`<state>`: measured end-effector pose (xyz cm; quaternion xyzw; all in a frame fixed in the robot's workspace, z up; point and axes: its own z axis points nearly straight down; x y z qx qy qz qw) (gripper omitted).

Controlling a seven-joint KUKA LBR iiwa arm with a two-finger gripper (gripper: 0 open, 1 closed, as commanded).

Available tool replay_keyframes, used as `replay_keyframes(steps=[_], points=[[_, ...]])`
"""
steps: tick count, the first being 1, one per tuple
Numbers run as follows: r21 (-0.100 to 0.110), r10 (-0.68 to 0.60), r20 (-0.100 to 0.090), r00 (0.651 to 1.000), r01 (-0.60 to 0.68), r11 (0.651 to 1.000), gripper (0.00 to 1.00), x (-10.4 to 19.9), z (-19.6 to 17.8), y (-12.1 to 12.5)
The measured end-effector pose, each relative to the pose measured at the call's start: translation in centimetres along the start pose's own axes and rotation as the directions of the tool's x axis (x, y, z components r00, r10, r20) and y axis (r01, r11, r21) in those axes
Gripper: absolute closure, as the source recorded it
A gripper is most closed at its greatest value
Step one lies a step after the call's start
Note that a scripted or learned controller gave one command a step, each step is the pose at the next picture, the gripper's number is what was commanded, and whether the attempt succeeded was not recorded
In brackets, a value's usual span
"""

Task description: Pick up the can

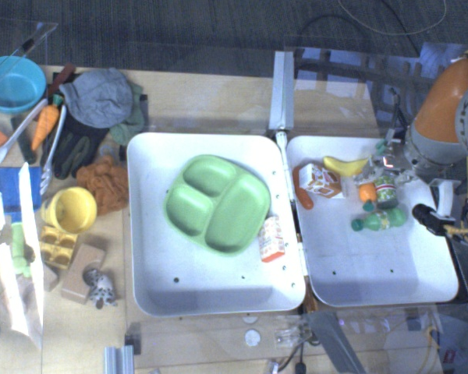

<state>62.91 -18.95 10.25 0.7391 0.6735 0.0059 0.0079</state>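
A white can with a red label (271, 238) lies on its side in the left bin (148, 232), against that bin's right wall, just right of the green divided plate (217, 202). My gripper (389, 164) hangs over the upper right part of the right bin (374, 275), far to the right of the can. It sits above a cluster of small items: an orange ball (366, 193) and a small green-and-dark container (386, 190). What lies directly under the gripper is partly hidden by the wrist.
The right bin also holds a banana (345, 164), a small carton (320, 181), a red-orange piece (305, 199) and a green bottle (379, 222). A metal divider (281, 92) stands between the bins. Cloths, a yellow cup (72, 209) and a blue bowl (14, 82) crowd the bench left.
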Motion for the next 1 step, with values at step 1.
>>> replay_keyframes(steps=[1], points=[[0.01, 0.133, 0.0, 0.991, -0.133, 0.991, 1.0, 3.13, -10.38, 4.12]])
